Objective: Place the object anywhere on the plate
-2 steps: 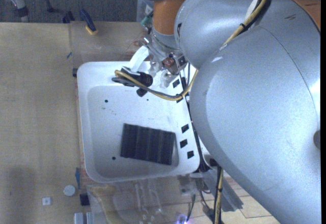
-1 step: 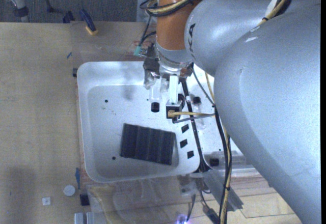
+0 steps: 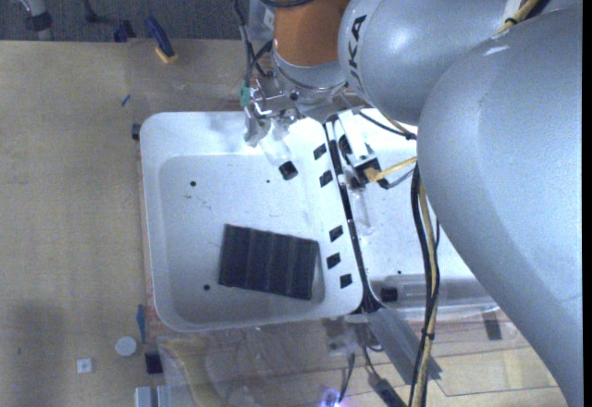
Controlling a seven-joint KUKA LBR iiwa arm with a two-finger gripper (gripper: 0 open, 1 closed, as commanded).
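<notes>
Camera view: gripper [image 3: 265,129] over the left bin's [image 3: 153,211] far rim, spread impossible to tell, nothing visibly held. 1 dark ridged slab [image 3: 268,262], probably the plate, flat by the near wall. Confirm a grasp first, then travel nearward, lower squarely over it and release low.

Right bin [image 3: 398,257] behind the arm [image 3: 481,118]

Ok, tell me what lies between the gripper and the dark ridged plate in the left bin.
In the camera view, bare white bin floor separates the gripper from the dark ridged plate. A small black square sits just right of that stretch.
</notes>
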